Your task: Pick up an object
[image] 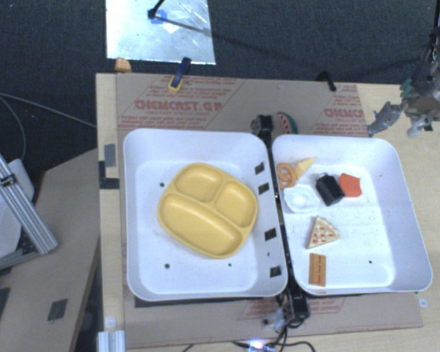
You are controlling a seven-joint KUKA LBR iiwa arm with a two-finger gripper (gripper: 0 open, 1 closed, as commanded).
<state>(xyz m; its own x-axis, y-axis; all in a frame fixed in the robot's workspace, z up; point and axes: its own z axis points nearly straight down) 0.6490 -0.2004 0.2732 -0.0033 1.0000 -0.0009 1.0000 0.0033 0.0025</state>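
So, pick-up job, and honestly I'm at square one here: nothing lifted, nothing touched, everything is lying in the bins. All of it is left to do: choose one, come down over it, close, lift.

Nearest the camera in the right bin [407,218] there's a little tan waffle bar [317,269] down by the front wall, sitting on its own. Just behind it is a pizza-slice-looking wedge [322,233]. Further back it gets crowded: a white cup-ish thing [300,198], a black block [328,188] just beside it, and an orange block [350,185] touching or nearly touching the black one. Behind the cup there's a pretzel [285,173] and a pale yellow cone shape [303,166], right next to each other near the back-left corner.

The left bin [143,218] has just one thing, a big yellow divided tray [208,210], sitting tilted at an angle in the middle. The compartments look bare.

Then me, way at the back: my gripper [405,116] hangs outside the right bin, past its far corner, well apart from every object. My fingers look spread, with nothing between them.

If I had to guess, the waffle bar or the wedge would be the easy grabs since they've got space around them. The black/orange pair looks like a good way to nudge two things and get neither.
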